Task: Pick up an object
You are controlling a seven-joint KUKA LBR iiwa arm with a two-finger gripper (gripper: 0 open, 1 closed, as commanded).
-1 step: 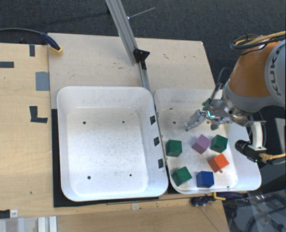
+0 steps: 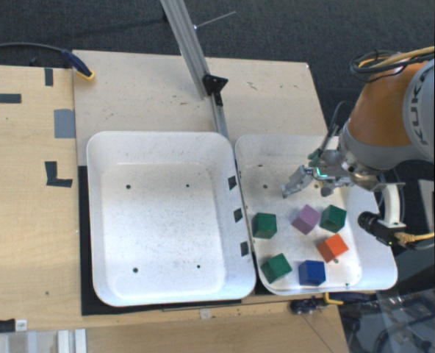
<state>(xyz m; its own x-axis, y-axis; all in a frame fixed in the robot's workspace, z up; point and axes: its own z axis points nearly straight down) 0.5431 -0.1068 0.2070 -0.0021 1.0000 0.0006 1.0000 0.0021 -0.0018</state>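
We start nearest us in the right bin (image 2: 364,274): blue cube (image 2: 312,272), then orange cube (image 2: 333,247), purple cube (image 2: 306,219). These loose, squat blocks have no long axis, each sitting skewed. Beyond the purple cube hovers the gripper (image 2: 309,182), fingers spread apart, gripping nothing, probably lining up.

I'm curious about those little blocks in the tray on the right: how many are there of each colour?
Green blocks: 3
Purple block: 1
Orange block: 1
Blue block: 1
Total: 6
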